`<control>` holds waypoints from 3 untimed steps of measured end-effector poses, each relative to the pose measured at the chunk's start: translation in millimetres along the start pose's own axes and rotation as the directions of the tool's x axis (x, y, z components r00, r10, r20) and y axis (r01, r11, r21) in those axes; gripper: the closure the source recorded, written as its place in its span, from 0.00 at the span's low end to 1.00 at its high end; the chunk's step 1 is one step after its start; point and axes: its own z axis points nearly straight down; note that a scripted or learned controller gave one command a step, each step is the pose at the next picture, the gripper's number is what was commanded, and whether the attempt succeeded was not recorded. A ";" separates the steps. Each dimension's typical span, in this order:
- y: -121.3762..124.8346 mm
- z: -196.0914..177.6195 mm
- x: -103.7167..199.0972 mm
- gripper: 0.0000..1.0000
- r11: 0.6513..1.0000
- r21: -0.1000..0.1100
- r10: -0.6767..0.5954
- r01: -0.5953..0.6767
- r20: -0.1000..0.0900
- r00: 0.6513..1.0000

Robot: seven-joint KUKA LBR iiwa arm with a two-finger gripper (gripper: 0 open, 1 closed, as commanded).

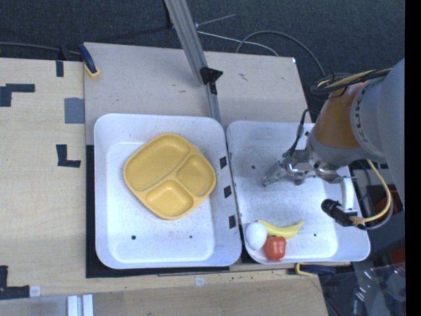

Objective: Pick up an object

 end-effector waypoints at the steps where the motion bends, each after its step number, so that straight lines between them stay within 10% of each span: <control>1: 0.0 -10.3 0.7 1.00 1.000 0.001 -0.001 0.001 -0.001 1.000; 3: 3.9 -109.6 4.3 1.00 1.000 -0.004 0.001 -0.001 -0.002 1.000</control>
